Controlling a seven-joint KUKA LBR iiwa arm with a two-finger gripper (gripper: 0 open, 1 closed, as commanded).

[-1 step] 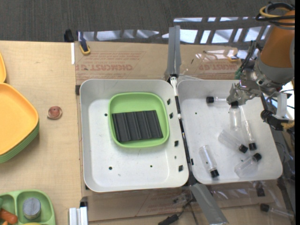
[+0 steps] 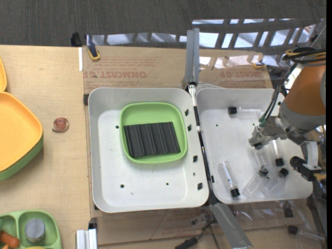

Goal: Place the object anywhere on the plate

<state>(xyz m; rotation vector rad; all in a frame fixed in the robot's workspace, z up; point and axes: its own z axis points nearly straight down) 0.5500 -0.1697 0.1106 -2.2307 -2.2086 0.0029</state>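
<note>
A green plate (image 2: 126, 119) lies in the left bin (image 2: 104, 180), and a dark grey ribbed slab (image 2: 154, 139) rests flat on it. In the right bin (image 2: 218, 139) lie several clear plastic tubes with black caps: one (image 2: 227, 175) near the front middle, others (image 2: 264, 178) at the front right. A small black cap (image 2: 232, 110) sits alone towards the back. My gripper (image 2: 258, 140) hangs low over the right side of the right bin, just above the tubes there. I see nothing clearly between its tips.
Stacked orange plates (image 2: 15, 134) lie on the wooden bench at far left, with a small red knob (image 2: 60, 124) beside them. A green compartment tray (image 2: 26, 232) sits at the bottom left. Cardboard (image 2: 135, 71) lies behind the bins.
</note>
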